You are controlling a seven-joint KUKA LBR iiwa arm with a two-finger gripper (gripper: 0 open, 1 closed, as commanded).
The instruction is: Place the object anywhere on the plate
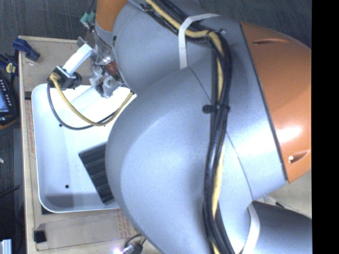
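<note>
**Slab at the bin's near end, gripper at its far end**

Task's thing taken to be the dark ribbed slab [94, 167], lying flat on the floor of the white bin [53, 157], close to the bin's near wall and partly tucked under the grey arm [185, 142]. Long axis slanted: one end toward the bin's middle, the other toward the bin's near wall, so neither square with nor parallel to the bin's sides. Only the left part of it open to sight; the rest covered by the arm.

Gripper [106, 83] above the bin's far rim, at the opposite end of the bin from the slab and well apart from it. Cannot tell whether wide, narrow or holding anything: too tangled with brackets and cable at the wrist. Nothing seen in its grasp. Yellow cable [69, 121] looping from the wrist down over the bin's far half.

Judged step: still the approach, with pick and placing both undone. Coming move turns on travel along the bin's length, from far rim toward near wall, plus a wrist turn to close across the slab's short side rather than along its slant. Risk: thin, flat thing near a wall, little room to get under its edges
</note>
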